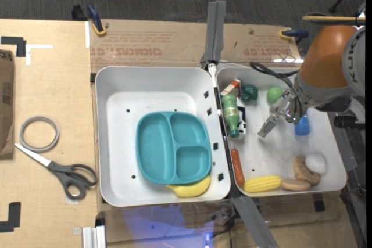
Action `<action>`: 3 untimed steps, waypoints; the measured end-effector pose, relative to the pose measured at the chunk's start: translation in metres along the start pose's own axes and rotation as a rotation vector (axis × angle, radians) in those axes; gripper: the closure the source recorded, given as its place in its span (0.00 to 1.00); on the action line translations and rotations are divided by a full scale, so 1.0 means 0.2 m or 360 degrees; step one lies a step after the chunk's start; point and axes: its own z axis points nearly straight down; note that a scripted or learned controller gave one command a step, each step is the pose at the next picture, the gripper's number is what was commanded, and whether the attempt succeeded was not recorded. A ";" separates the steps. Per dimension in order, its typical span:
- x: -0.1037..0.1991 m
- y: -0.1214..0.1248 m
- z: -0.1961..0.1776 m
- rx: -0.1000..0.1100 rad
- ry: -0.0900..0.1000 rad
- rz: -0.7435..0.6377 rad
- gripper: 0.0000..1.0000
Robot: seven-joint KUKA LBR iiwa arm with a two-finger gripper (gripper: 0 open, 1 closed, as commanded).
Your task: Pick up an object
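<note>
Bench: tan board under a fixed overhead camera, dark carpet beyond; brown cardboard along the back edge, two shallow white bins side by side at centre.
Far left: a roll of tape (39,133) lying flat on the board; grey-handled scissors (58,170) just below it, blades pointing up and left.
Left bin (110,125): a teal divided plate (173,147) sits in the middle; a yellow banana (190,187) touches the plate's lower rim.
Right bin (334,177): along its left wall, a green bottle (231,114) standing lengthwise, top to bottom of the view, with a red-and-white item above it; a red chili (236,165) below it, also lengthwise; a yellow corn cob (263,184) lying crosswise along the bottom wall; a dark green toy (250,93) and a bright green ball (275,94) near the top; a blue piece (302,126) to the right; a white egg shape (315,163) and tan bread-like pieces (302,177) in the lower right corner.
Gripper (268,125): reaching in from the right, tilted down and left over bare bin floor; fingers look spread with nothing between them.
Key relation: nearest candidates judged to be the blue piece just right of the fingers and the green ball just above; the bottle lies left, apart, its long axis across the gripper's reach.
</note>
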 end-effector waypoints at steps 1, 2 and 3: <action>-0.33 -0.16 -0.39 -0.0001 -0.0007 -0.0152 0.00; -0.34 -0.17 0.00 0.0000 -0.0002 -0.0076 0.00; -0.35 -0.17 -0.06 -0.0002 -0.0013 -0.0081 1.00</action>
